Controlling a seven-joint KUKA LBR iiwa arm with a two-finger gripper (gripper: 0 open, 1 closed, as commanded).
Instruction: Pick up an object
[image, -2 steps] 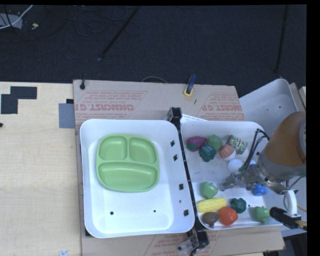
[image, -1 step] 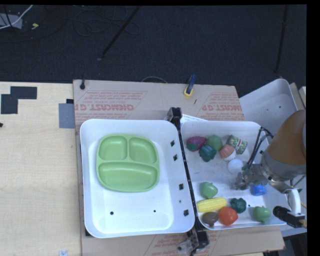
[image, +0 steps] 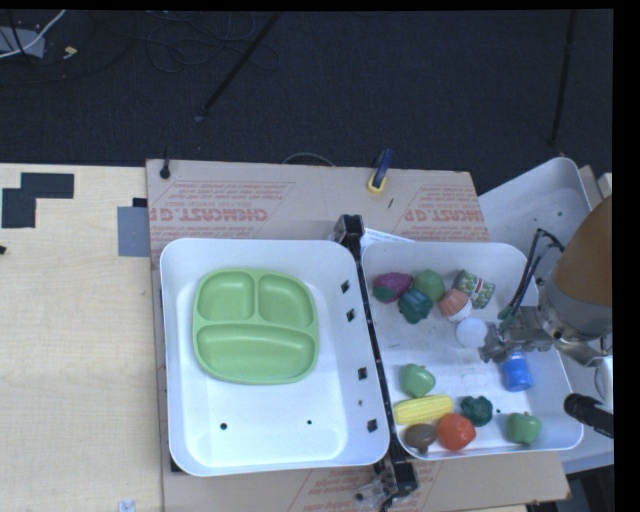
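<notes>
Starting at the left, the left bin (image: 190, 440) holds one item: a green divided plate (image: 256, 326) with three compartments, lying flat in the bin's upper half. A black divider (image: 367, 345) separates it from the right bin (image: 505, 255). Contents of the right bin, left to right: a purple piece (image: 392, 287), a dark teal piece (image: 415, 305), a green pepper (image: 418, 380), a corn cob (image: 423, 409), a brown piece (image: 420, 436), a red tomato (image: 456, 432), a white ball (image: 470, 333), a blue cylinder (image: 516, 372) and a green fruit (image: 523, 428). The gripper (image: 508, 340) sits low over the bin's right side, just above the blue cylinder; its finger spacing cannot be determined.
</notes>
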